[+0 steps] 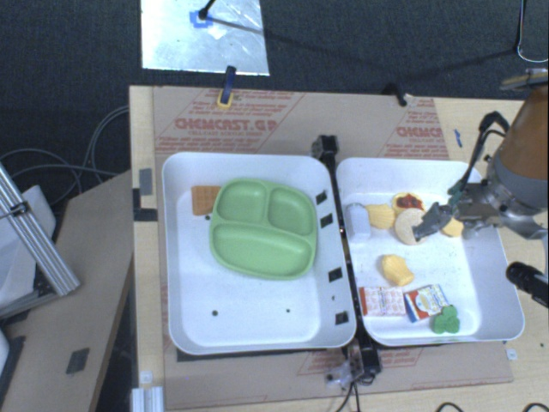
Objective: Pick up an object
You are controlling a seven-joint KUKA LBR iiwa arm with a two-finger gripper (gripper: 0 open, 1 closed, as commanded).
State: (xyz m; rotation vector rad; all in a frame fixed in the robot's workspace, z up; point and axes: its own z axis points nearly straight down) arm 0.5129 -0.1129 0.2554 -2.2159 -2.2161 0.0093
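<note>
Hovering over the right bin [489,316], gripper [426,227] looked open, empty beside the round piece [407,224]; I judged centring first wise.

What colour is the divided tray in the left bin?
Light green; the divided tray shows clearly in the camera view.

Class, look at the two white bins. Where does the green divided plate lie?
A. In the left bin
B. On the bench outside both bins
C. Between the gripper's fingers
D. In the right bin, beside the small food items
A: the green divided plate rests on the floor of the left bin, while the gripper is over the right bin.
</note>
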